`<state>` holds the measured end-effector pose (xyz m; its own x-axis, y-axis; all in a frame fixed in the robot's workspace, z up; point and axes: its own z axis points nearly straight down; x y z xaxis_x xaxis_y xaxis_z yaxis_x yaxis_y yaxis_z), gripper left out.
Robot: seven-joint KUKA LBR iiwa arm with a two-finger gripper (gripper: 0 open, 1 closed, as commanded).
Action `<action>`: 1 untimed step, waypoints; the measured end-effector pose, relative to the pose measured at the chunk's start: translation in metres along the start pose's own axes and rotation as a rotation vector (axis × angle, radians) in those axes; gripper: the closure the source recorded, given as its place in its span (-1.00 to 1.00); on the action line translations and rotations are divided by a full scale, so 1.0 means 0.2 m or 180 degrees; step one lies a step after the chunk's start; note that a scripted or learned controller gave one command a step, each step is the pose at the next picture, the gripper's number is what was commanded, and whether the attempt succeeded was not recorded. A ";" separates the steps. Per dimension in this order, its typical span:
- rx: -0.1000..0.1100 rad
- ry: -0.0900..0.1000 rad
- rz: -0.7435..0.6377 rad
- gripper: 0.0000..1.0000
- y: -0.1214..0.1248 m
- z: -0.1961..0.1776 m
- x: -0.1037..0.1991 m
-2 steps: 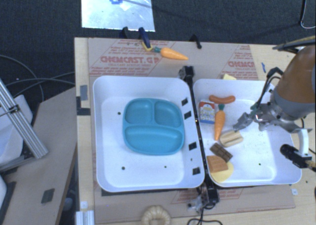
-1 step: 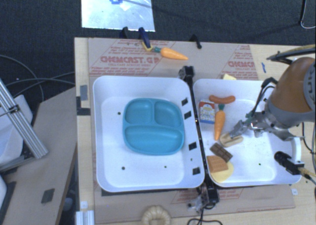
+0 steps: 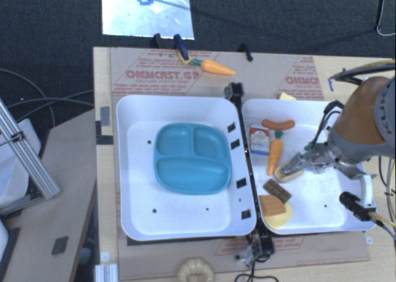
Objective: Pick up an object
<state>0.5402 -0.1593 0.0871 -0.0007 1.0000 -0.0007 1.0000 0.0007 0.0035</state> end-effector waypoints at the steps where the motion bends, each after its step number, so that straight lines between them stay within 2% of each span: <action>1: -0.0019 0.0002 -0.0002 1.00 0.01 -0.06 0.00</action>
<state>0.5421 -0.1585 0.0988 -0.0011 1.0000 -0.0002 1.0000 0.0011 0.0094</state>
